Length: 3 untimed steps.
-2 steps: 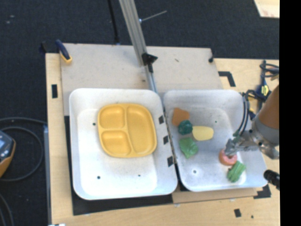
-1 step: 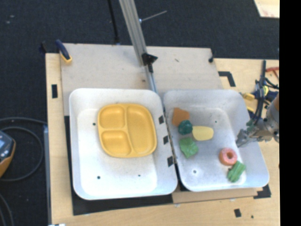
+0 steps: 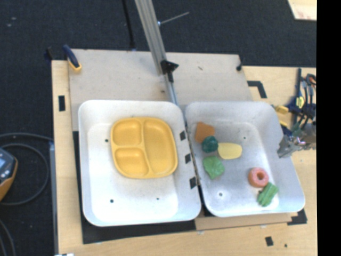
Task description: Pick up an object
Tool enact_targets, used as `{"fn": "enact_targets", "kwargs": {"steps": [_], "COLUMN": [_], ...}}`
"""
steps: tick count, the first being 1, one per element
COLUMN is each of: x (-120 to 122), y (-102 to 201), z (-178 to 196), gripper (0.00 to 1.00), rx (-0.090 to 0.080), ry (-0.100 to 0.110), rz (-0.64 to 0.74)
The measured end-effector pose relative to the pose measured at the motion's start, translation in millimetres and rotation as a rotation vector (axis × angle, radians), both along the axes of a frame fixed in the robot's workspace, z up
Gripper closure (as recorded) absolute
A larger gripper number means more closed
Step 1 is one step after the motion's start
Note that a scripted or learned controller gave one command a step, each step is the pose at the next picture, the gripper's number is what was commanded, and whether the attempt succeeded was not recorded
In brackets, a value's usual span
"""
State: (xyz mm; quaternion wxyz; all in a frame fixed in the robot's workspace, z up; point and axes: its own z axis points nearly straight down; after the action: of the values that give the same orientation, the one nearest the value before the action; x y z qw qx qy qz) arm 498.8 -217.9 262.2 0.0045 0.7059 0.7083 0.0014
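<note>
Camera view: no readable writing or labels anywhere. Two white bins side by side. Left bin: one yellow divided plate. Right bin: six toys, namely one orange piece, one teal piece, one yellow piece, one green lump, one pink ring, one green piece. Gripper at right bin's right rim, jaw state impossible to tell.

A robotics lab: wooden bench (cables trailing), white bins.
</note>
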Motion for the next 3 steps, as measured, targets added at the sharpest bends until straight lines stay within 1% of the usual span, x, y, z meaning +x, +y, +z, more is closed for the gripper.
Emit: {"fn": "enact_targets", "kwargs": {"steps": [1,2,3], "x": [28,47,80], "y": [52,104,156], "z": [-11,-5,-12], "gripper": [1.00,1.00,1.00], "rx": [0.003,0.005,0.004], "ry": [0.005,0.005,0.006], "rz": [0.004,0.005,0.004]}}
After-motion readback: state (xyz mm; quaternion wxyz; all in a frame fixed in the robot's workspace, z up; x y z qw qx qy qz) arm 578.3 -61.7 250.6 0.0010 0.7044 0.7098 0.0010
